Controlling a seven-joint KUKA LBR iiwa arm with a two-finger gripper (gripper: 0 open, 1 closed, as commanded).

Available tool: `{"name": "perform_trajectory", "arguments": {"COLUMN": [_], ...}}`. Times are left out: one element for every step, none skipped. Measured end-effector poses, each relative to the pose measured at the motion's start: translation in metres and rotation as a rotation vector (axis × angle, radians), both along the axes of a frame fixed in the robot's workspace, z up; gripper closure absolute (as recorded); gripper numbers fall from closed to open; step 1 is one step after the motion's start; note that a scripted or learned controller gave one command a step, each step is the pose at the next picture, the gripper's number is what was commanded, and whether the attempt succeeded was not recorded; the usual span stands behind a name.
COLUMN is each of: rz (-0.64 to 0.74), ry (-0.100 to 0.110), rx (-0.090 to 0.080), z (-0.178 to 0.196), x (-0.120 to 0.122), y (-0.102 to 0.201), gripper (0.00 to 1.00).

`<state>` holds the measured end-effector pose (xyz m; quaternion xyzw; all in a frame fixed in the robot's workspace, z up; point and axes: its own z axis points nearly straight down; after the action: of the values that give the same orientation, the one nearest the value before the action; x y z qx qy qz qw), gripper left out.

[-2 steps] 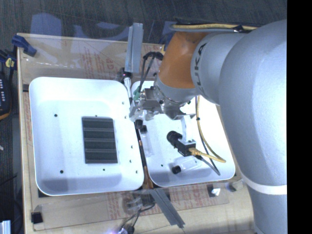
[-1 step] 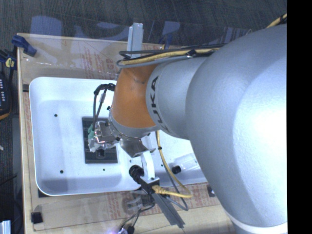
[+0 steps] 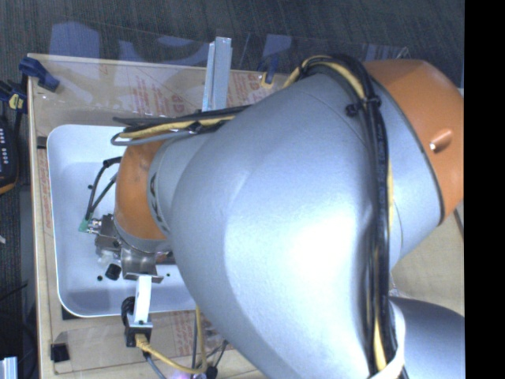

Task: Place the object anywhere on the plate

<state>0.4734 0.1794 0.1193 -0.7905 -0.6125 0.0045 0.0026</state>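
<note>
Here, arm (image 3: 316, 227) over white bin (image 3: 67, 156)

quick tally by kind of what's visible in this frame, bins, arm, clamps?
White bin: 1 in view, most of it hidden under the arm
Grey KUKA arm with orange band: 1
Blue clamps at the bench's far-left corner: 1
Upright metal post behind the bin: 1
Total: 4. Whether a plate or object lies in the bin under the arm cannot be told.

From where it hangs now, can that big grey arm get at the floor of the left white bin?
Probably yes. The arm already reaches over the left bin, its tool low above the bin floor, with nothing visible between them.
</note>
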Motion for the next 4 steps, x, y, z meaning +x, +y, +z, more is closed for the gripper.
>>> {"name": "perform_trajectory", "arguments": {"rz": [0.064,0.327,0.359,0.446], "ry": [-0.006,-0.004,-0.006,-0.006], "rx": [0.002,0.003,0.005,0.006], "z": [0.082,0.042,0.109,0.146], "x": [0.003,0.018,0.031,0.003], "y": [-0.065,0.003,-0.001,-0.1], "gripper": [1.0,1.0,1.0,1.0]}}
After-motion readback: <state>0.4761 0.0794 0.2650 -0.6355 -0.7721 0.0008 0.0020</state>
